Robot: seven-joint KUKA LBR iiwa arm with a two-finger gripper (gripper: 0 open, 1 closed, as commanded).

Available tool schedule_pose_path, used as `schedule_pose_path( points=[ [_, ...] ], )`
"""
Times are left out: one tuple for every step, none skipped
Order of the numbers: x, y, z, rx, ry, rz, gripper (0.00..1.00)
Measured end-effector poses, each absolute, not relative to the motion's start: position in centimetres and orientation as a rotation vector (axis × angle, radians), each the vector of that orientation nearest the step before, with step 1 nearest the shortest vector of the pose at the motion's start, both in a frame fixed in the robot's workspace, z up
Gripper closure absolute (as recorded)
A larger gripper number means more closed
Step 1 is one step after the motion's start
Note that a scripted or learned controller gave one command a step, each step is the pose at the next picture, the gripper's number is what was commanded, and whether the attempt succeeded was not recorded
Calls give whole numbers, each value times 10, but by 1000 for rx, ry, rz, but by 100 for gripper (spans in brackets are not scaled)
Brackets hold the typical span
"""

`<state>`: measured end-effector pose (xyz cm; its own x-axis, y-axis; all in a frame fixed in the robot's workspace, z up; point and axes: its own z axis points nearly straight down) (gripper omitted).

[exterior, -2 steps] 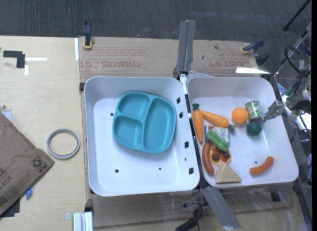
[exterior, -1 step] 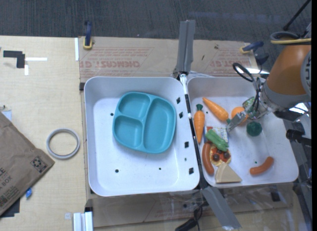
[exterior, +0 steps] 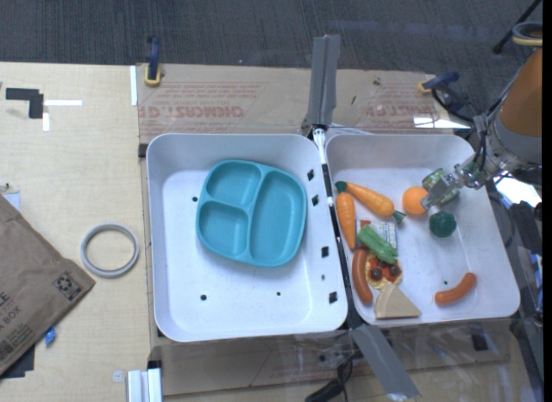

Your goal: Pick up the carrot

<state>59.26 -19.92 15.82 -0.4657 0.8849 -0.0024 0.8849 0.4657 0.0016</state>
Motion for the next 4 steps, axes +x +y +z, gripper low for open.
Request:
schedule_pose_path(
  points=[
    [606,-215,121,1445,2785,-1,0],
    [606,-165,92,1317,2850,0,0],
    [607,-166,102,1320,2845,1,100],
    [602,-106,188,1491,2763,0,100]
  ],
)
